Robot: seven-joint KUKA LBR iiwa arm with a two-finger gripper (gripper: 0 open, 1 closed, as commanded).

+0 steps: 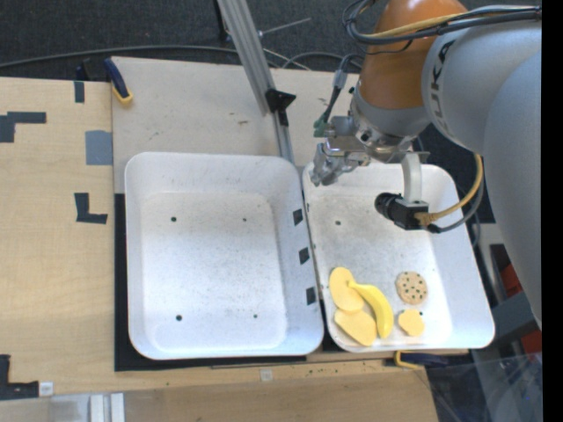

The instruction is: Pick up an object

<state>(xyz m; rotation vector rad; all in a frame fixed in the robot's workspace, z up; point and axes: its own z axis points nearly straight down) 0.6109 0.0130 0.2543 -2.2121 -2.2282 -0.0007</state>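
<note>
Gripper (324, 172) at right bin (457, 316) far-left corner; finger state unreadable, nothing visibly held; banana (376, 308), cookie (411, 286) near front edge, well apart from gripper; banana axis diagonal.

1 fixed overhead camera looks down, slanted, on 2 bins (211, 262).

Open bin floor is left below the gripper (327, 170) in the right bin (457, 323). Well below it, passage is blocked by a banana (376, 308), yellow pieces (354, 325) and a cookie (411, 287). To its left, an aluminium post (253, 60) slants.
</note>
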